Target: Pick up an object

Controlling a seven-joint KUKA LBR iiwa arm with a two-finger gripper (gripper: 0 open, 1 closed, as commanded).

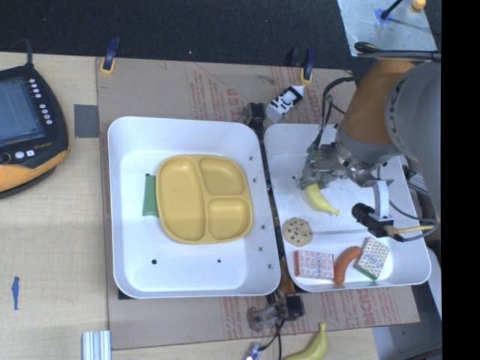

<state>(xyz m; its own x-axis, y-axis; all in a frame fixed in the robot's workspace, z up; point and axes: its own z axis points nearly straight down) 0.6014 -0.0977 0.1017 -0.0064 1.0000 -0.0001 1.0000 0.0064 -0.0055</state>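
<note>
The banana (320, 199) is being approached just beneath the claw (313, 177), whose grip state cannot be told.

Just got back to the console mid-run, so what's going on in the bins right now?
The grey KUKA arm with the orange band is reaching into the right white bin, its gripper low over the small yellow toy banana. Nothing looks lifted yet. The round brown cookie, the red-patterned square card, the orange sausage and the speckled sponge block lie in the same bin. The left white bin holds a yellow divided plastic tray.
</note>
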